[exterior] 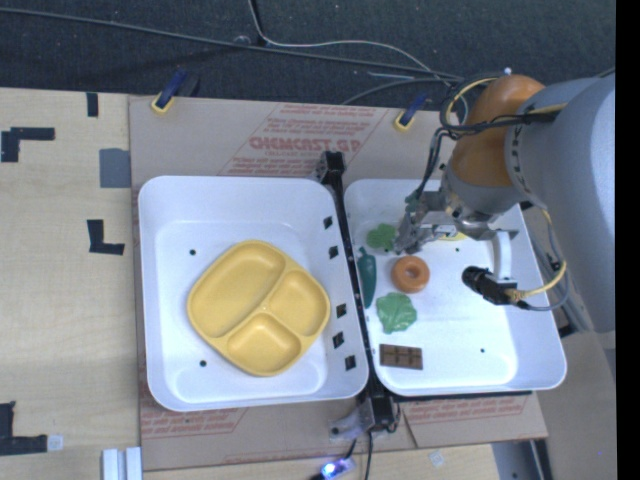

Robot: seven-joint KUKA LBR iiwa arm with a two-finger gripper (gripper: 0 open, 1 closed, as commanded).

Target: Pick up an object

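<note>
Over the right bin (520, 368), the jaws (412, 236) hang low near its back-left part; whether they are open or closed I cannot tell, and nothing shows between them. Just below them and slightly right lies an orange doughnut-shaped toy (410, 273), the nearest candidate by my reading. A pale green leafy piece (381, 236) sits just to their left, a dark green pepper (367, 276) runs lengthwise along the bin's left wall, a green lettuce-like toy (396, 313) lies nearer the front, and a brown chocolate bar (402, 357) lies frontmost. A yellow divided plate (259, 307) rests in the left bin (160, 268).
</note>
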